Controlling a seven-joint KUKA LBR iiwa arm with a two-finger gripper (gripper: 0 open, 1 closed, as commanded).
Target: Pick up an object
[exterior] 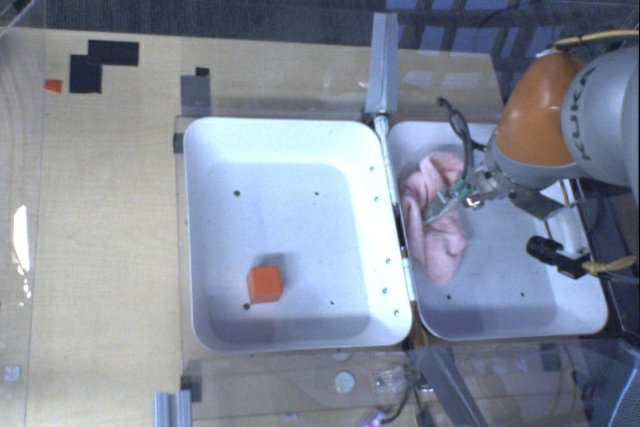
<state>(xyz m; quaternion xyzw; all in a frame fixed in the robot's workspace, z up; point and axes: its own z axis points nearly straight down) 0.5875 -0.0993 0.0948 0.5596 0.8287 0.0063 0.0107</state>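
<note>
1. Pink cloth point(436, 215) lies crumpled in the right bin point(520, 310), against its left wall, near the divider between the two bins
2. Its long axis runs from the bin's far edge toward the near edge, with the bulkier folds at the far end
3. The gripper point(452, 200) sits low over the cloth's upper middle, likely placed there to pinch a raised fold; how far its fingers are apart cannot be told, nor whether any cloth is between them
4. An orange block point(265, 284) rests in the left bin point(280, 145), near its near-left corner, well apart from the arm
</note>
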